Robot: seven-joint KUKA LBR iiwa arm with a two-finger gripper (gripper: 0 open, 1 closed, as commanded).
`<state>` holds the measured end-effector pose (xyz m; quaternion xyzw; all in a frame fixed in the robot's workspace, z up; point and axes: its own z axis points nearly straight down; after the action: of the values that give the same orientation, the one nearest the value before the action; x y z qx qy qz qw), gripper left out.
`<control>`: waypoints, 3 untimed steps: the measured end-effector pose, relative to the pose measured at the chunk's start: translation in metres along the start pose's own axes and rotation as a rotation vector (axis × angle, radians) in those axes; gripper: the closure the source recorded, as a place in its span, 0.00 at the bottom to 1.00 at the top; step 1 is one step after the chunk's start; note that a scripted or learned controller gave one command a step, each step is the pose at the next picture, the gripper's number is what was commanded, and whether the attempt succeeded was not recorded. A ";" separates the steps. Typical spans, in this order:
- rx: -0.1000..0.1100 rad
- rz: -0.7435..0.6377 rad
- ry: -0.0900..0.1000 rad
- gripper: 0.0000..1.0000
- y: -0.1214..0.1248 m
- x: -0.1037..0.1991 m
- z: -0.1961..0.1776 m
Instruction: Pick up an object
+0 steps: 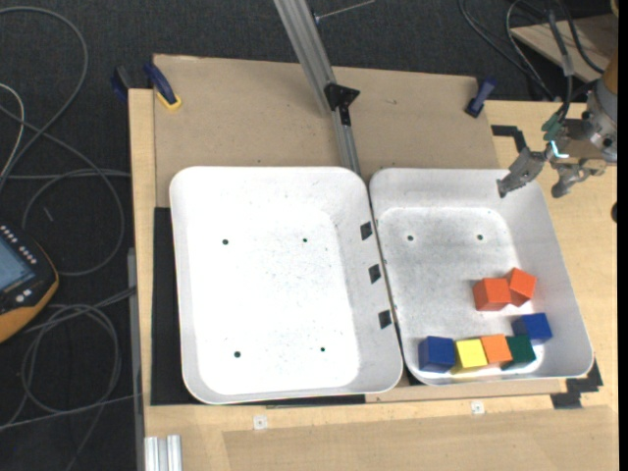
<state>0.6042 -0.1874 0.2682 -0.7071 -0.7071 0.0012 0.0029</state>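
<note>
My gripper (539, 177) hangs open over the far right corner of the right bin (442, 234), its two fingers spread wide with nothing between them. Several small blocks lie in the near right part of that bin. Two orange blocks (504, 289) sit together mid-right. Along the near wall runs a row of a blue block (438, 352), a yellow block (471, 353), an orange block (497, 348) and a green block (519, 349), with another blue block (533, 326) just behind. The gripper is well behind all of them.
The left bin (270, 283) lies beside the right one, separated by a ridge with black clips. A metal pole (312, 62) slants over the bench's back. Blue clamps (163, 84) hold the board's corners. Cables and a handheld device (18, 278) lie on the floor at left.
</note>
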 end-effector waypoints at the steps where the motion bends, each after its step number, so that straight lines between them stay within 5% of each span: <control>1: -0.005 -0.001 -0.002 0.00 0.001 0.000 -0.003; 3: 0.001 0.001 -0.001 0.00 -0.002 -0.012 0.088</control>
<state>0.6013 -0.1995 0.1798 -0.7074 -0.7068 0.0016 0.0028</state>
